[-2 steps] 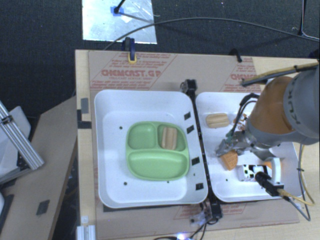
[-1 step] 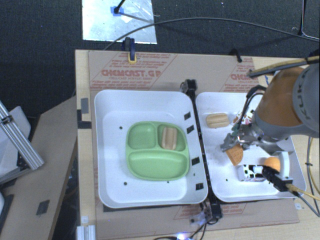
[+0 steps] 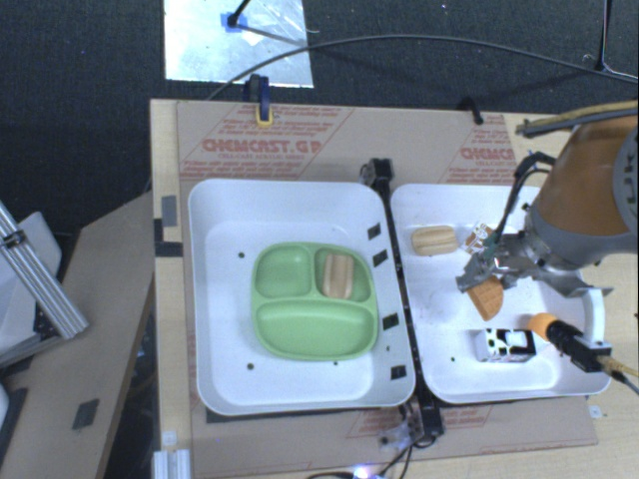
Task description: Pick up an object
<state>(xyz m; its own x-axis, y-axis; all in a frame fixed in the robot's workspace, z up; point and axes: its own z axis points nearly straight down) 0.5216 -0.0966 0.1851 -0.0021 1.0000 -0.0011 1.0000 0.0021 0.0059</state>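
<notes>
Orange wedge (image 3: 486, 298) — just under claw (image 3: 480, 277), right bin (image 3: 439, 367)

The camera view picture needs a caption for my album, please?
Robot hand over the right bin, touching an orange wedge; green plate waits left.

Hand (image 3: 482, 277) over right bin (image 3: 439, 367), orange wedge (image 3: 487, 298) beneath

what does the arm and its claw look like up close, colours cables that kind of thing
The arm enters from the right as a bulky rounded body, orange on top and grey below. A thin dark cable loops off its upper left side. The claw is a small grey metal assembly with short angular parts and a few tiny coloured wires near its base.
</notes>
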